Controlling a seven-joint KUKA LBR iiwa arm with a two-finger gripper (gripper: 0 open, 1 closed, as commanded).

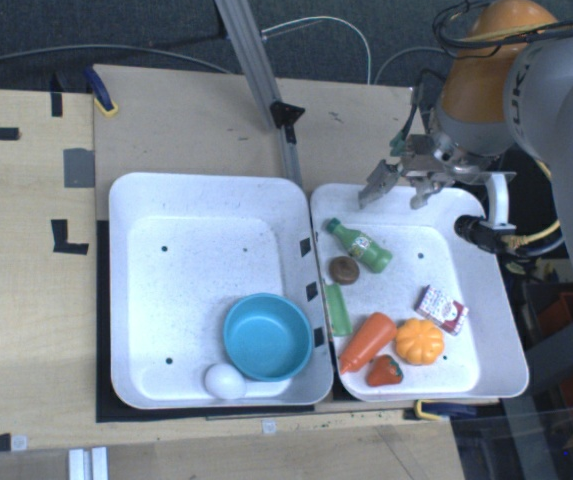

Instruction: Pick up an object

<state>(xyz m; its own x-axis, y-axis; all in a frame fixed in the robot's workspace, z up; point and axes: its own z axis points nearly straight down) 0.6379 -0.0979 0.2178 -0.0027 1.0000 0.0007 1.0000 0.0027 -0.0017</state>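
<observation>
We see the gripper (400, 190) with jaws spread wide and holding nothing above the right bin's (501, 353) far edge; the green bottle (360, 246) lies nearest below, so picking remains undone.

Single fixed camera, mounted above the bench (196, 128), looking down at a slant. Far enough out to take in both white bins whole: left bin (131, 268) at about 8 o'clock of centre, right bin (486, 348) at about 4 o'clock. Bench edge and dark floor run along 12 o'clock, so the lens faces toward the far side. Arm (511, 63) enters at 2 o'clock. A grey pole (251, 48) crosses from 12 o'clock toward centre, closest to the lens.
</observation>
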